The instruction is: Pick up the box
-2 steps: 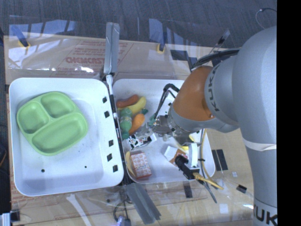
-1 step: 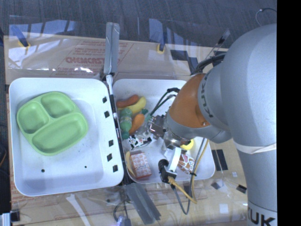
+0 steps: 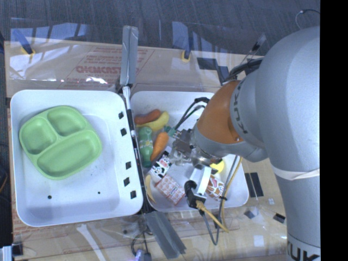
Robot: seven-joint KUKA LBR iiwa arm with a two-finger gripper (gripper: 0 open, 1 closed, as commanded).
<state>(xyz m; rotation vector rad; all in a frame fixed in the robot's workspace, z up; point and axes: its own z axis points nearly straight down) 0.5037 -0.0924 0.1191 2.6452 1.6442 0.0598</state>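
Bench: two shallow white bins side by side, with a grey divider strip (image 3: 129, 58) running up from between them.
Left bin (image 3: 22, 200): holds a green divided plate (image 3: 60, 141) with three compartments, lying flat in the upper left part.
Right bin (image 3: 168, 99): holds a crowded group of small toy foods and packets, mostly along its left side and near edge.
Arm (image 3: 283, 91): grey, with an orange band (image 3: 220, 118), reaching in from the right and covering much of the right bin.
Gripper (image 3: 184, 155): low over the middle of the right bin, close above the cluster of items.
Jaw state: cannot tell, as the wrist and cables hide it.
Box (image 3: 170, 190): red-and-white patterned, lying flat near the front edge of the right bin, just below and left of the gripper, nothing gripping it.
Black-and-white carton (image 3: 159, 170): just above the box, touching or almost touching it.
Carrot (image 3: 159, 143): orange, tilted, beside the gripper's left.
Green bottle (image 3: 145, 145): against the left wall.
Sausage (image 3: 148, 117) and banana (image 3: 159, 123): together at the upper left.
Second packet (image 3: 216, 188): white with red print, near the front right.
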